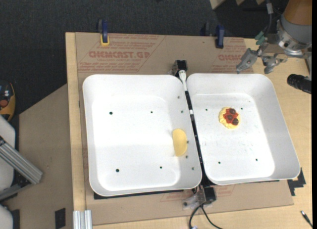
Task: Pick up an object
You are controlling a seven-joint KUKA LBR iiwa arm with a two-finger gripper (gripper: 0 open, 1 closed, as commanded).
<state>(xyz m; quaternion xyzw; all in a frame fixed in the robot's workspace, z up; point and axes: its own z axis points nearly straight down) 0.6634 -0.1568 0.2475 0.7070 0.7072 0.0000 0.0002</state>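
Overhead view of a bench carrying two shallow white bins side by side, the left bin [99,124] and the right bin [277,124] sitting flush along a shared middle edge so that an object can be moved across with little travel. Blue clamps [103,29] at the far edge are pinning the brown board [124,50] beneath them, presumably to keep the bins from shifting under contact. The arm [298,10] is reaching in from the far right, and its gripper [258,63] is hanging above the far rim of the right bin, clear of both objects. Its fingers [245,62] are standing apart with nothing between them, a posture suited to descending over a target. Two candidates are lying in the bins: a small yellow piece with red and dark spots [230,117] is resting in the right bin, toward its far half and near the gripper, while a plain yellow oblong piece [180,142] is lying in the left bin, just beside its right wall. The spotted piece appears the easier pick, since open floor is surrounding it; the oblong piece is crowding the wall, which may be limiting finger room.
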